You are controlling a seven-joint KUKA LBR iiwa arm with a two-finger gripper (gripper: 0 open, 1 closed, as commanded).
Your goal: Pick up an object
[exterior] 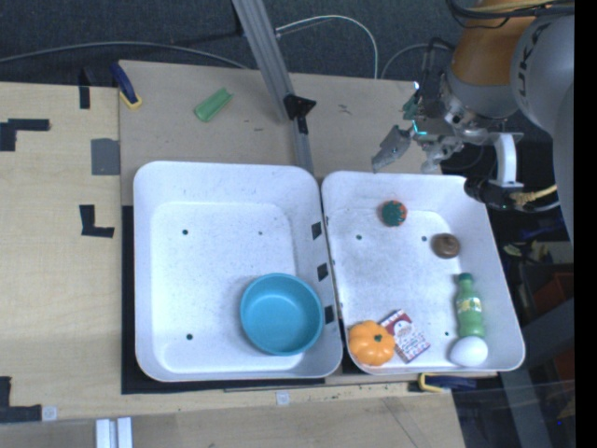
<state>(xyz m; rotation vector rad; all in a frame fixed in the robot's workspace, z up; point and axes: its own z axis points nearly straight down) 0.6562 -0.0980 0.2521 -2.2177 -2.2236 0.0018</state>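
Note:
My gripper hangs above the far edge of the right bin, open, with nothing between its fingers. Just in front of it, inside the bin, lies a small teal ball. A brown ball sits further right. Along the near right side stand a green bottle and a white egg. An orange pumpkin and a red-and-white packet lie at the near edge. A blue bowl rests in the left bin.
A green block lies on the bench behind the left bin. A grey metal pole slants down to the gap between the bins at the back. Cables trail on the bench near the arm.

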